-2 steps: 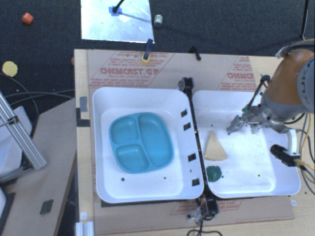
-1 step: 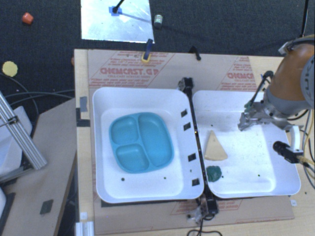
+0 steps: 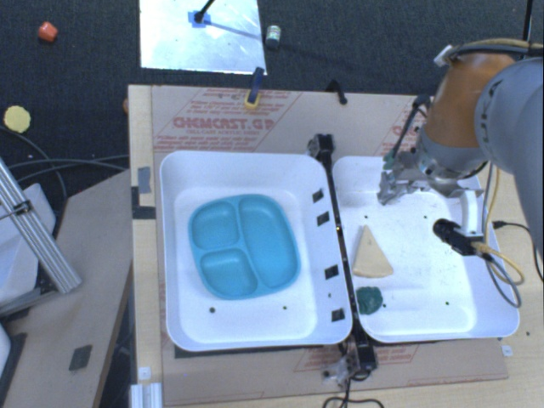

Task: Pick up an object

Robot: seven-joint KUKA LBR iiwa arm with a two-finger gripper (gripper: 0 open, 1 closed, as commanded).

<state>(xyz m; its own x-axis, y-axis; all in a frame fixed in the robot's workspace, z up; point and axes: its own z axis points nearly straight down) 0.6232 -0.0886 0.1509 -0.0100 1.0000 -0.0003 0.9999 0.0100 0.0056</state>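
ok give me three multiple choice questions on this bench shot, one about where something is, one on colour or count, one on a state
1. Where does the blue divided tray lie?
A. left bin
B. right bin
C. on the floor

2. How many loose items lie in the right bin?
A. none
B. two
C. five

3. What is between the claw and the items?
A. it grips the wedge
B. it grips the green lump
C. it sits apart from both

Answers:
1. A, the tray rests in the left bin.
2. B, a tan wedge and a dark green lump.
3. C, the claw is near the right bin's far edge, bare white floor between it and the wedge.
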